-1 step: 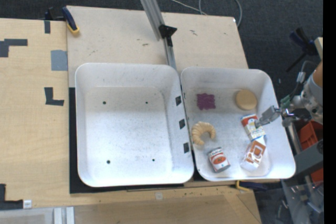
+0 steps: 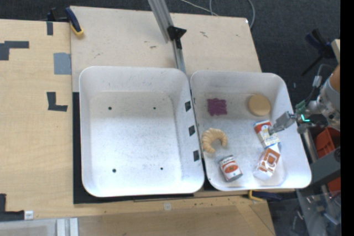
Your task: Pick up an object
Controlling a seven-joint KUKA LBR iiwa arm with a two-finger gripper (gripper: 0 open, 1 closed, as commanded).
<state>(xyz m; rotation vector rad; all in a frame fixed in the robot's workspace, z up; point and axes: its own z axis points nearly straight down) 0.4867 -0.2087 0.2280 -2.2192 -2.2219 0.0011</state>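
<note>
White carton point(image 2: 265, 134) at gripper point(image 2: 280, 122) tip, grasp unclear

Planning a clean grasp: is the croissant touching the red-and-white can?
Apart. The camera view shows bare white bin floor between the croissant and the can below it.

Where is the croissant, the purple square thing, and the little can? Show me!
croissant point(image 2: 213, 140): camera view, on the middle of its curved back.
purple square point(image 2: 217, 106): camera view, at the centre of its top face.
can point(image 2: 230, 168): camera view, on its red and white label.
</note>
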